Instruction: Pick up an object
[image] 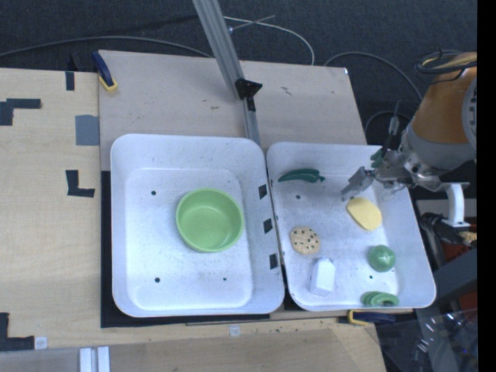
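Jaws [358, 186]: above right bin [415, 242], spread, holding nothing | Target: yellow lemon-like piece [365, 213] lay just below them | Handling: probably light, smooth, rounded; best gripped across its narrow middle

Left bin [132, 208]: open floor around green bowl [208, 220].
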You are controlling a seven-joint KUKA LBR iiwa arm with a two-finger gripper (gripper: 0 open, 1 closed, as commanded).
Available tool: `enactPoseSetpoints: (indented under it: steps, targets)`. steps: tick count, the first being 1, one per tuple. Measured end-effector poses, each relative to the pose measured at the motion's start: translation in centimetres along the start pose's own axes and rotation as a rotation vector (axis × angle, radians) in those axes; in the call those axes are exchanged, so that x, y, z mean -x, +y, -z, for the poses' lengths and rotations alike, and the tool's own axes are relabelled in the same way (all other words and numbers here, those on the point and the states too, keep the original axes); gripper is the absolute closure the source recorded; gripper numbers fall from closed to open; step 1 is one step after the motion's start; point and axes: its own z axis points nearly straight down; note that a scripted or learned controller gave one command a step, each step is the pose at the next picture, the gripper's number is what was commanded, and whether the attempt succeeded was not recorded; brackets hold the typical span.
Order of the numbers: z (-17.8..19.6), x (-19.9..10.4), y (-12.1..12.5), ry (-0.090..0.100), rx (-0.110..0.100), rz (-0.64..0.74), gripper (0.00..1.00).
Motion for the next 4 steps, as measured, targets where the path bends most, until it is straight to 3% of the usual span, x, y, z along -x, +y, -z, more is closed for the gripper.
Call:
enactPoseSetpoints:
  steps: [2, 3, 4]
  targets:
    - [-9.5, -1.0, 0.1, -0.001, 0.006, 0.001, 0.00]
    - [-8.5, -1.1, 0.1, 0.001, 0.005, 0.001, 1.00]
    - [-4.3, -1.1, -0.2, -0.001, 0.009, 0.000, 1.00]
